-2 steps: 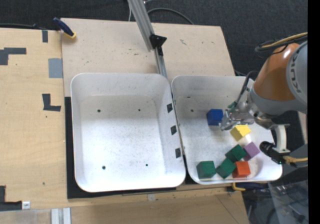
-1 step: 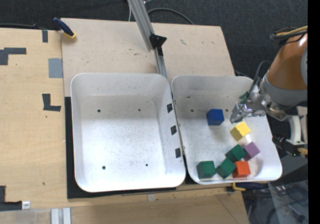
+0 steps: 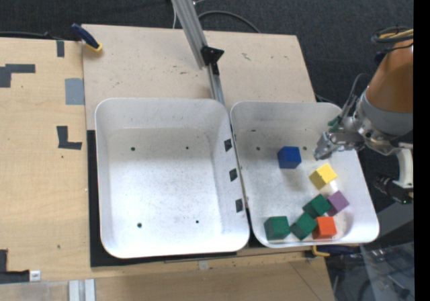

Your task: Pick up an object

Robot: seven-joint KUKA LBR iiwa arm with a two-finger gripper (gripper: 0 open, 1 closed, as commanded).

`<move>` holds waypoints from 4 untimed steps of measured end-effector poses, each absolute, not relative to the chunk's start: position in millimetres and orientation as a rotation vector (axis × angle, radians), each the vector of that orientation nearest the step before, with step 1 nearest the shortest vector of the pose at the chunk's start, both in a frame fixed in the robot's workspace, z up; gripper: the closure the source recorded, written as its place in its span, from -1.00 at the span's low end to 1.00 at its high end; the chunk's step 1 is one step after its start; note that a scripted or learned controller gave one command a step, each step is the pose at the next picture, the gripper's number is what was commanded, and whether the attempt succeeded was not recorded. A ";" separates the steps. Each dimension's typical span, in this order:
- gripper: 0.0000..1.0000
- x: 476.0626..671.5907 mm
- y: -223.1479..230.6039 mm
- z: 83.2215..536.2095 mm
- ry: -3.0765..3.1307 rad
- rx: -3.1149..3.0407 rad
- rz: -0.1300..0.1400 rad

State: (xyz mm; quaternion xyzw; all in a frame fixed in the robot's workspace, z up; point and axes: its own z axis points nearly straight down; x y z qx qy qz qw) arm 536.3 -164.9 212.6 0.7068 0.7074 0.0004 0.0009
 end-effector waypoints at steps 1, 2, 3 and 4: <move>1.00 558.3 -116.6 219.3 2.229 2.215 0.002; 1.00 564.5 -56.6 225.9 2.231 2.215 0.001; 1.00 576.2 6.7 224.7 2.232 2.214 0.001; 1.00 589.5 61.2 215.3 2.231 2.215 -0.001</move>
